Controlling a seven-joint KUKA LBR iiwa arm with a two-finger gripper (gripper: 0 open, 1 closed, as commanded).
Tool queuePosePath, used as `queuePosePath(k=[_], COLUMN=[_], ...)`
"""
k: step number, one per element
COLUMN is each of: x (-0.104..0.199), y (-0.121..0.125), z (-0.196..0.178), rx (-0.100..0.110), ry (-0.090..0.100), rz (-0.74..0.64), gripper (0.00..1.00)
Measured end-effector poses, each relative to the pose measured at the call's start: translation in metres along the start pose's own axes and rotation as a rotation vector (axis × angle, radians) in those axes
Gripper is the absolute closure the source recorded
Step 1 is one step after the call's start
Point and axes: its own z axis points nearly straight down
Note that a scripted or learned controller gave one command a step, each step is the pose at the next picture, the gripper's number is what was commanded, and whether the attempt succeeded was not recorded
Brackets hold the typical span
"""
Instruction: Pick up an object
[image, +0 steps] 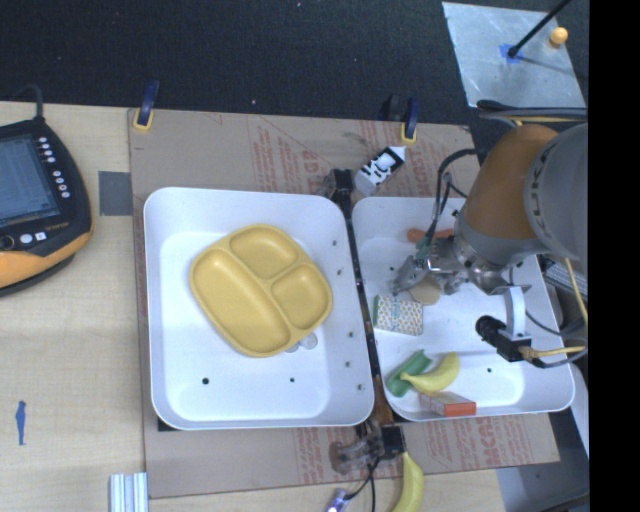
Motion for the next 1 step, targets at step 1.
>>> queuePosePath(k=[1], x=[0.0052], y=[0.0483], z=[-0.0007], rx=[-0.002], ry=[0.002], rz=[0.002], gripper=[0.00])
